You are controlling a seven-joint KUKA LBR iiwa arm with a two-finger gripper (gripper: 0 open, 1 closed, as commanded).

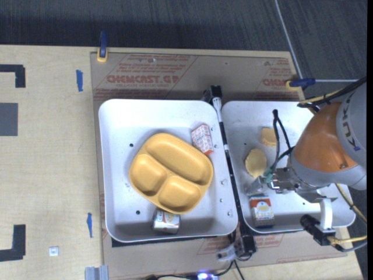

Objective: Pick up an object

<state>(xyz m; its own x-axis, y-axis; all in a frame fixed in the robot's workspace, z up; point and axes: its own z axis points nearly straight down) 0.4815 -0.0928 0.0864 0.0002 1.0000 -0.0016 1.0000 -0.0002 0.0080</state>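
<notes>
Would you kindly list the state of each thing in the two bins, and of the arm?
Yellow divided tray: upright, tilted across left bin.
Red-and-white packet: lying at tray's upper right edge.
Small carton: lying partly under tray's lower edge.
Two tan pieces: loose in right bin.
Red-labelled carton: lying in right bin.
End effector: low over right bin.

We saw a mustard-yellow divided tray in the white left bin, and beside it a small packet patterned red and white. The right bin, white too, held two pale yellow pieces and a carton in red, orange and white. The arm showed orange against grey, over a tan bench with blue tape marks.
</notes>
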